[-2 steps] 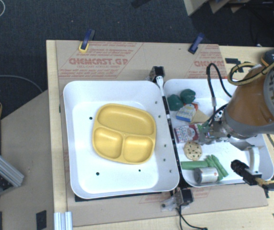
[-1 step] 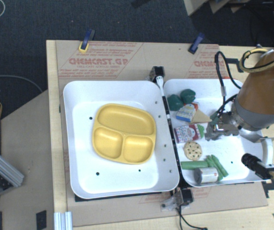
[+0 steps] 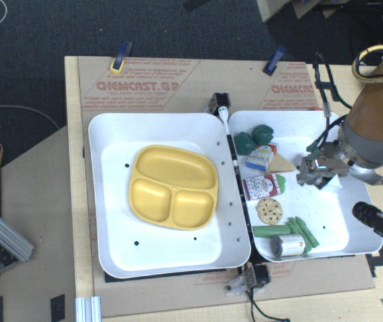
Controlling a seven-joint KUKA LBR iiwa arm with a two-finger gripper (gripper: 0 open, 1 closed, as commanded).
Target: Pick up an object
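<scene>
Silver can (image 3: 289,246), green rod (image 3: 277,231): near rim, right bin (image 3: 352,237). Gripper (image 3: 317,172): poised above bare floor beside the clutter; opening and load cannot be told.

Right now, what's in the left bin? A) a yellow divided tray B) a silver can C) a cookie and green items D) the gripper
A: the yellow divided tray lies alone in the left bin, while the cookie and the green items sit in the right bin.
</scene>
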